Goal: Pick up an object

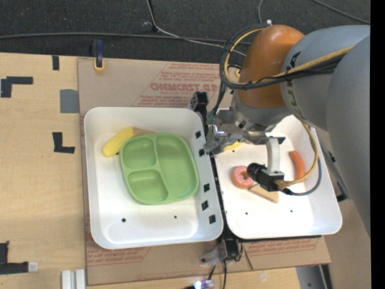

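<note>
My gripper (221, 138) hangs low over the back left corner of the right bin (313, 221), close to the wall between the two bins. A small yellow piece (236, 144) peeks out just beside it. A pink frosted donut (242, 177) lies in the right bin a little in front of the gripper, with a tan wedge (266, 194) next to it. An orange sausage-shaped thing (297, 164) rests further right. The arm's bulk hides the back of this bin.
The left bin (96, 221) holds a green divided plate (159, 168), a yellow corn cob (117, 141) at its back left, and a tan piece (143, 131) behind the plate. Cardboard lies under both bins.
</note>
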`<state>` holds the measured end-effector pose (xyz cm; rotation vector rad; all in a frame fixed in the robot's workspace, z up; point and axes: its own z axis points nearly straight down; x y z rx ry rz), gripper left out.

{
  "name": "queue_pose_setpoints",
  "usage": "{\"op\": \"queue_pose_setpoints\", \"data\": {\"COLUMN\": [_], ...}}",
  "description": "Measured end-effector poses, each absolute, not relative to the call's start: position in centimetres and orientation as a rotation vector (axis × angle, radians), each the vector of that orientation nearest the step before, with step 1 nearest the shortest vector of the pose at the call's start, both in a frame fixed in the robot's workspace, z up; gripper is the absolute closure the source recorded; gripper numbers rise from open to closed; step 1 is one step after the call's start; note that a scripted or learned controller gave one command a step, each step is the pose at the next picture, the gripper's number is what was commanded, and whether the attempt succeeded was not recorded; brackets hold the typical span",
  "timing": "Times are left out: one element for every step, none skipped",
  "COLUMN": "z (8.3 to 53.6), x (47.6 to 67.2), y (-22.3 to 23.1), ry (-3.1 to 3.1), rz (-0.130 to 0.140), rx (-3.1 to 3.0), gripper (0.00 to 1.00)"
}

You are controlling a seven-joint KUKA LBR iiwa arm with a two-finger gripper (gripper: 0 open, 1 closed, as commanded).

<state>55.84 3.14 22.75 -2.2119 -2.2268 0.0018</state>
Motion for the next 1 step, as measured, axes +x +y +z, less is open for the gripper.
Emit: {"op": "queue_pose_setpoints", "data": {"z": [22.36], "x": [53.97], "y": [9.17], "ry": [-2.228], "rz": [0.002], "rx": [-2.211], "gripper": [1.00]}}
